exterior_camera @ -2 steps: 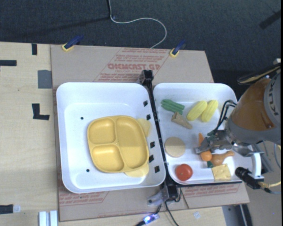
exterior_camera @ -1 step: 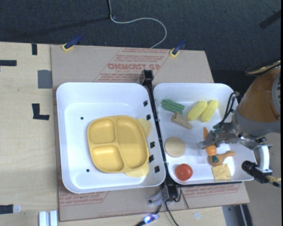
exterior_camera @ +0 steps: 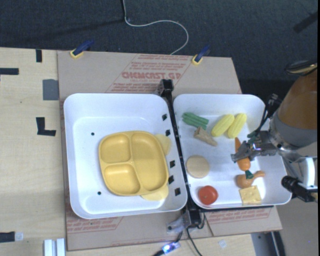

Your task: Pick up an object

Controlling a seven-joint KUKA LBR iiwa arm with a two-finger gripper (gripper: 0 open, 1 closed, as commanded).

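Inside left bin [exterior_camera: 74,143], yellow tray [exterior_camera: 132,161], right bin [exterior_camera: 224,202], toy foods, tool [exterior_camera: 244,154] seemingly gripping orange carrot [exterior_camera: 245,163].

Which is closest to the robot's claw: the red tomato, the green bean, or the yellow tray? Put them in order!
From the gripper outward:
1. Red tomato, right bin's near edge.
2. Green bean, right bin's far side.
3. Yellow tray, in the left bin.

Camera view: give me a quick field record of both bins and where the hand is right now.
left bin: yellow divided tray
right bin: green piece, corn cobs, tan round, tomato, cracker square, orange carrot
hand: low over the right bin's right side, near the carrot
grasp: cannot tell
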